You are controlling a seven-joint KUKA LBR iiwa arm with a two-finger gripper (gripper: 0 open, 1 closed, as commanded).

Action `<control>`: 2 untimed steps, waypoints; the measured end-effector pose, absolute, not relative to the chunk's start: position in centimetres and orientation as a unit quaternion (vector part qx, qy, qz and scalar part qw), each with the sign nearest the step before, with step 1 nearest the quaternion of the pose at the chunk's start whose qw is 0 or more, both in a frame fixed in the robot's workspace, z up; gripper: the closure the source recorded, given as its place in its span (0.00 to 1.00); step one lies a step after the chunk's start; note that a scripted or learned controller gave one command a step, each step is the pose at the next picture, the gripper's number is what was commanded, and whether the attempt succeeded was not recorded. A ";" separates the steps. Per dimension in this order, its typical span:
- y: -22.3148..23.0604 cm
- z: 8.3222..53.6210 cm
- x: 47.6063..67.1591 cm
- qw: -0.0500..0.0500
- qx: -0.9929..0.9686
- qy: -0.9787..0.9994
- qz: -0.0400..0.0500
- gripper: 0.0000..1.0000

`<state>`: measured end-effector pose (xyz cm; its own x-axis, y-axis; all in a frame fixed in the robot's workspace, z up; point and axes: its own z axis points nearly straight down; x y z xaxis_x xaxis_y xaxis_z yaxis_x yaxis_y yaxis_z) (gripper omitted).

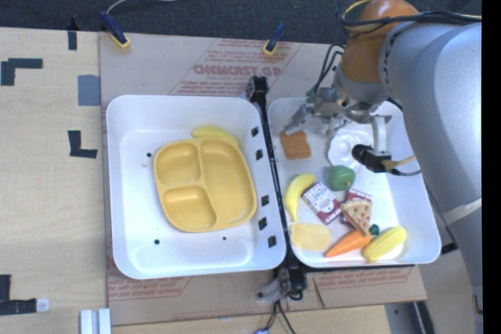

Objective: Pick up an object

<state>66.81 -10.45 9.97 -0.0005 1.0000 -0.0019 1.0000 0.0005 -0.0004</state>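
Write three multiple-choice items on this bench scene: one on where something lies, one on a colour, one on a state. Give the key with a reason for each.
1. Where does the divided tray lie?
A. left bin
B. right bin
C. on the cardboard outside the bins

2. What colour is that tray?
A. red
B. yellow
C. blue

3. How does the toy carrot stand relative to the gripper?
A. clamped in it
B. lying on the bin floor, apart from it
C. hanging in the air

Key: 1 A, it sits in the left bin. 2 B, it is plainly yellow. 3 B, it lies near the right bin's front edge, while the gripper is at the back.
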 end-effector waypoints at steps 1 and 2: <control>-9.7 8.5 66.8 0.001 0.707 0.707 -0.001 0.00; -9.6 10.1 67.3 0.006 0.706 0.708 0.005 1.00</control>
<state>67.28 -9.57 10.14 -0.0017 1.0000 -0.0020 0.9999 0.0017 0.0149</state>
